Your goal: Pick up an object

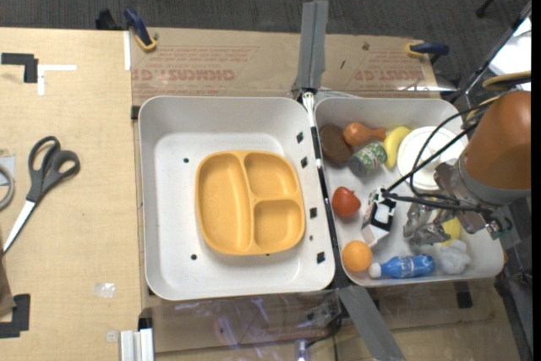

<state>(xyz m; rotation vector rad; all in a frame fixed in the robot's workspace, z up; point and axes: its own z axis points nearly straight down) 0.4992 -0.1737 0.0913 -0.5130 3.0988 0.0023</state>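
Two bins, arm low over the right one

Two shallow white bins sit side by side on my tabletop (68, 80). The left white bin (161, 182) holds a yellow plastic tray with three compartments (250, 202). The right white bin (473, 270) is crowded: a red tomato-like ball (345, 200), an orange ball (357, 255), a blue plastic bottle lying flat (404, 267), a yellow banana (395, 144), a green can (369, 156) and a brown pear-shaped piece (362, 133). The gripper (427, 224) hangs among cables over that bin's right half, near the bottle. I cannot tell how it stands. Black-handled scissors (42, 173) lie far left.
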